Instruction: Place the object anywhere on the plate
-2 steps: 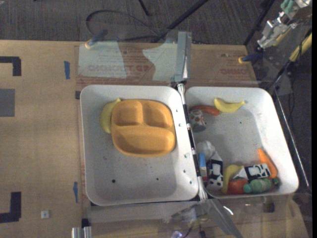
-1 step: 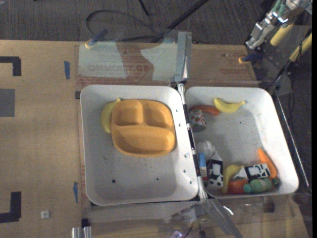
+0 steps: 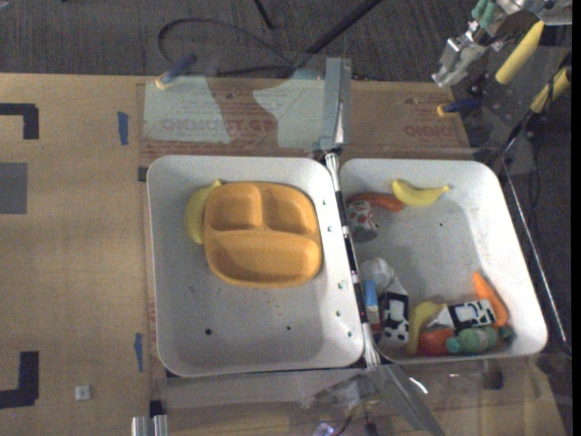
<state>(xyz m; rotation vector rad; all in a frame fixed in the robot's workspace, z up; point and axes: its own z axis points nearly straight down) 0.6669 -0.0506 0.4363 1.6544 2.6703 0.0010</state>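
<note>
claw [image 3: 461,54] up at the top right corner, well above and beyond the right bin, hanging over the bench edge; impossible to tell from this angle whether spread or closed, nothing seen between.

left shallow white plastic bin [image 3: 172,316]: holds an orange divided plastic plate [image 3: 263,232] with three compartments, sitting in the upper half of the bin. tucked under the plate's left edge, a yellow rounded toy piece [image 3: 197,213], partly hidden, touching the plate but not on top of it. compartments of the plate bare. lower half of the bin bare white floor with a few dark specks.

right shallow white plastic bin [image 3: 508,243]: along the top wall, a yellow toy banana [image 3: 418,192], and just left of it a red-orange elongated toy [image 3: 377,202]. below that, near the left wall, a small white cup-like object with red marks [image 3: 361,219]. further down the left wall, a pale crumpled lump [image 3: 377,269]. clustered in the lower corner: a black-and-white patterned block [image 3: 394,314], a second black-and-white block [image 3: 470,315], a yellow curved piece [image 3: 422,318] between them, an orange carrot-shaped toy [image 3: 491,298] against the right wall, a green bumpy toy [image 3: 474,341] and a red-orange piece [image 3: 434,341] touching it.
</note>
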